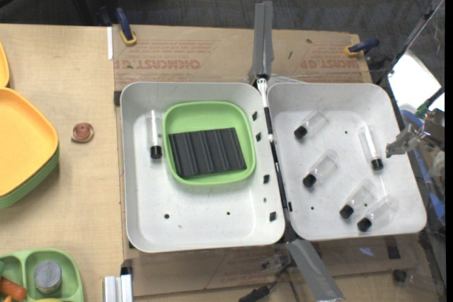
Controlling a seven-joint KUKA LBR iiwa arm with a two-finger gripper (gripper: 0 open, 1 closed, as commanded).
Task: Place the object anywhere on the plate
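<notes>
A green square plate (208, 110) lies in the left bin (205, 223), with a black ribbed slab (205, 152) resting on it. One clear vial with a black cap (154, 134) lies just left of the plate on the bin floor. The right bin (333, 99) has several more capped vials: one near its top left (309, 124), one in the middle (320, 170), one toward the right (370, 146) and two at the lower right (367, 206). My gripper (398, 144) pokes in at the right rim of the right bin, just right of the rightmost vial, with nothing visibly held.
Stacked orange plates (21, 145) sit at the far left with a small brown knob (83, 131) beside them. A green divided tray (35, 279) is at the bottom left. A metal post (262, 39) rises between the bins at the back.
</notes>
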